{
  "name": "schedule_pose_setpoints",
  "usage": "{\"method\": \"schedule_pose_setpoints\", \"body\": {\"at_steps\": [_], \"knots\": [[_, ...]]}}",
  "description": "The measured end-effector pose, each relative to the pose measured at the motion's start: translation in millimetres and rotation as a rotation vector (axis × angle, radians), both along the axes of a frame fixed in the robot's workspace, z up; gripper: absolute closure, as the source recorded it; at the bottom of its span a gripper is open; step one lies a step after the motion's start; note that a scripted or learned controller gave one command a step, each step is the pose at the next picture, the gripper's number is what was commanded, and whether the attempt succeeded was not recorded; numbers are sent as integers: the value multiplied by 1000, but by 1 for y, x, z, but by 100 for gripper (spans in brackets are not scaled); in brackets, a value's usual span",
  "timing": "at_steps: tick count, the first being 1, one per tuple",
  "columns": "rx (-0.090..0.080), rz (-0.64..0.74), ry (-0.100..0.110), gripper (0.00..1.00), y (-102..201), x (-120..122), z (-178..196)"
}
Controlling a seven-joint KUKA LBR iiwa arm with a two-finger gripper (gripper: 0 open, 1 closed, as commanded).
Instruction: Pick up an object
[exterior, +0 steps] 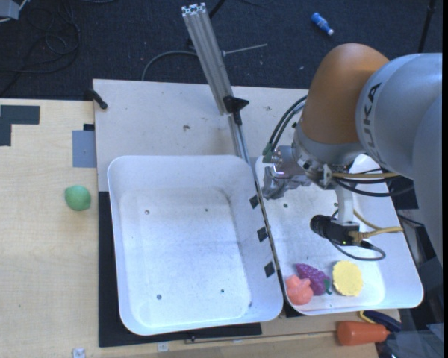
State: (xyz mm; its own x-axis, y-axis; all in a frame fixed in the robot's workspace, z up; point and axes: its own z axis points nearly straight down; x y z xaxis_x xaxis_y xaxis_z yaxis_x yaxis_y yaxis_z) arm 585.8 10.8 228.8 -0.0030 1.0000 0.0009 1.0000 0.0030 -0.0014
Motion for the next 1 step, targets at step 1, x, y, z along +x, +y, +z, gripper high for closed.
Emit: {"method": "schedule_pose_setpoints", "body": {"at_steps": [1], "knots": [[-1, 0, -2, 100, 54, 1, 10]]}}
